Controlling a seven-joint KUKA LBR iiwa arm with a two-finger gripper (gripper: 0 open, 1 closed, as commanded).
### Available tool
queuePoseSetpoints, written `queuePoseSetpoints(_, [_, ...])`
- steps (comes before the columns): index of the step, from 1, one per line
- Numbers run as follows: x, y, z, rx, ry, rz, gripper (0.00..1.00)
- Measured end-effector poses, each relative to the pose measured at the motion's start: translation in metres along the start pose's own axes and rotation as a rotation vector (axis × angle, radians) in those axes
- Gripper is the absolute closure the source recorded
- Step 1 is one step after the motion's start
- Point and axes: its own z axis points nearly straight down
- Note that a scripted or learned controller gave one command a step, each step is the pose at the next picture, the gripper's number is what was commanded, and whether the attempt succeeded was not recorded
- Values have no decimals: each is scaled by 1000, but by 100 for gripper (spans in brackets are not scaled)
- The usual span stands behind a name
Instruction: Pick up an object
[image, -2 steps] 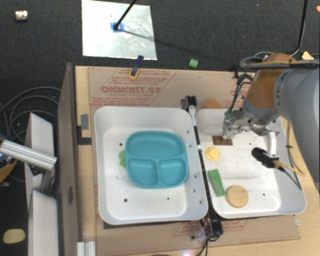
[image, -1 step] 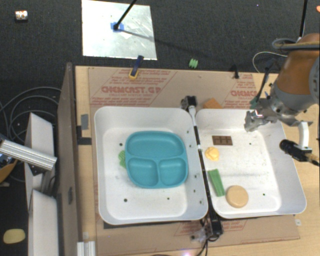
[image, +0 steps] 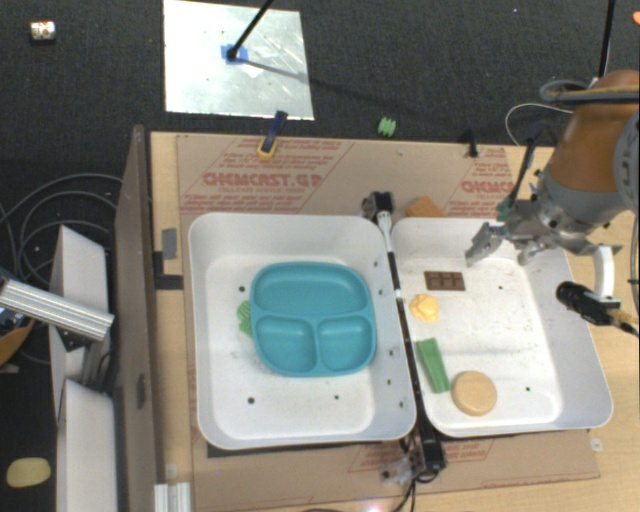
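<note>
The bench (image: 330, 165) is a big brown board, and it carries two white bins side by side so the arm can reach into both.

The left bin (image: 225, 400) lies well off to the left of the jaws. A blue tray (image: 312, 318) with three sections sits in its middle. A bit of something green (image: 243, 317) peeks out from under the tray's left edge, so most of it is hidden.

The right bin (image: 565, 385) is the one below the jaws. It holds the small things that look easiest to pick up, because they lie flat and apart from each other.

The arm (image: 598, 140) reaches in from the right and hangs over the top corner of the right bin. The jaws (image: 505, 243) look open, with one finger to the left and one to the right, and nothing sits between them. I think they are spread so they can drop around something.

A green stick (image: 432, 364) lies well below the jaws, near the wall between the bins. A round tan piece (image: 474, 392) lies just beside the stick's lower end. A brown chocolate bar (image: 445, 281) is nearest, just below and to the left of the jaws. A small yellow lump (image: 424, 307) lies just under the bar.

The bar looks like the best first try, but it is very flat, so the jaws could slip off it.
</note>
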Motion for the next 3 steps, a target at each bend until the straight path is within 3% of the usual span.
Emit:
queuePoseSetpoints(1, [40,5,115,10,4,-6,0])
queuePoseSetpoints(2, [7,34,112,-2,0,1,0])
queuePoseSetpoints(3, [38,54,111,18,-14,-5,0])
